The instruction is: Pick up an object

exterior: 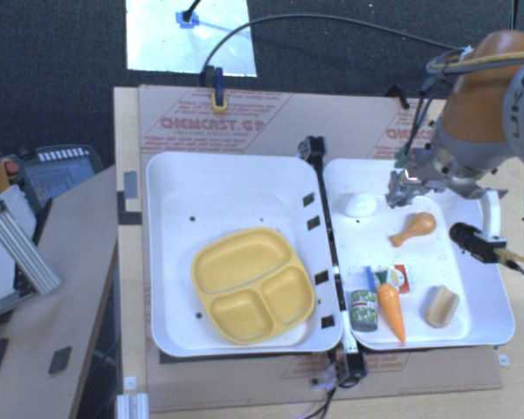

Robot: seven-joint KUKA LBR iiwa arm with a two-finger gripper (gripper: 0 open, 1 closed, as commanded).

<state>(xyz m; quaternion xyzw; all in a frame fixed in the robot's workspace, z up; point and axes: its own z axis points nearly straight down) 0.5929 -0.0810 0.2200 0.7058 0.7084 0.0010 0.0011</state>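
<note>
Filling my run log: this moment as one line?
gripper above right bin | nearest: white object, drumstick | nothing seen held

Your arm (485, 103) comes in from the upper right of the frame, orange band up top, wrist bent down, claw (400, 190) hanging low at right-center.

The hand's (402, 190) fingers are too blurred to tell.

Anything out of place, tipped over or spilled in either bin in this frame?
Nothing spilled or damaged. The small can lies on its side by the carrot in the right bin, and the yellow divided tray sits askew in the left bin. That looks like ordinary clutter, not a fault.
</note>
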